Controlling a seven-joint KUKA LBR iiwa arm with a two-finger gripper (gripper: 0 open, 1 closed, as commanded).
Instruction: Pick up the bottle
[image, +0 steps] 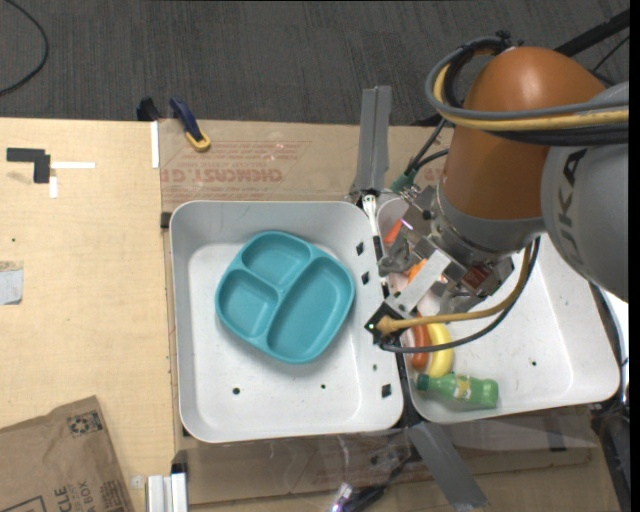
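A small green bottle (461, 390) with a yellow label and yellow cap lies on its side near the front left corner of the right bin (560, 370). Just behind it sits a yellow banana-like object (437, 338) with a red piece beside it. The arm's wrist hangs over the left part of the right bin, and the gripper (432, 290) is low above the yellow object, behind the bottle. The wrist and its fittings hide the fingers.
The left bin (200, 400) holds a teal divided plate (287, 296). Orange and white items (393, 228) lie at the back left of the right bin, partly under the wrist. A blue and yellow clamp (190, 124) lies on the cardboard behind the bins.
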